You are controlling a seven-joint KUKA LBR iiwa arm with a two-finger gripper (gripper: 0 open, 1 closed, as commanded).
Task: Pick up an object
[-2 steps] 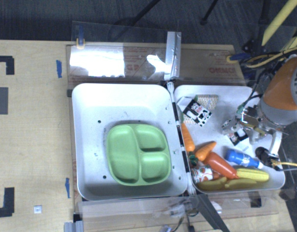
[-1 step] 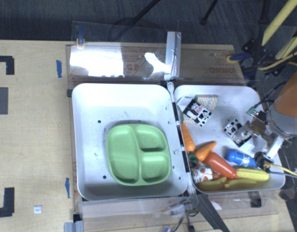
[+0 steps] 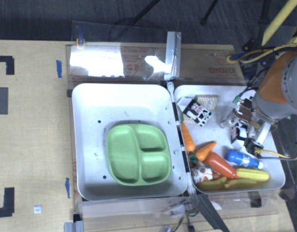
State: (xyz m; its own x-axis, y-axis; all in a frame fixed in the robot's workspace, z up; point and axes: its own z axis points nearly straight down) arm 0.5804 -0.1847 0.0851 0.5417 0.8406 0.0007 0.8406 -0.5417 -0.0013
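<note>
Where the grey arm with its orange band (image 3: 276,83) reaches in from the right, the pincer (image 3: 241,124) hangs over the right bin (image 3: 279,178), near that bin's right side; whether it is spread or pressed together cannot be told, for the tip is a tangle of dark and white parts. Just below the pincer lies a blue bottle (image 3: 243,159) on its side, and below that a yellow corn cob (image 3: 252,175). Down and to the left of the pincer sit an orange carrot-like piece (image 3: 219,165) and a smaller orange one (image 3: 204,151). To its left, near the bin's top, lies a black-and-white patterned block (image 3: 197,112). Further left, past the divider, the left bin (image 3: 90,100) holds a green sectioned tray (image 3: 138,153).
</note>
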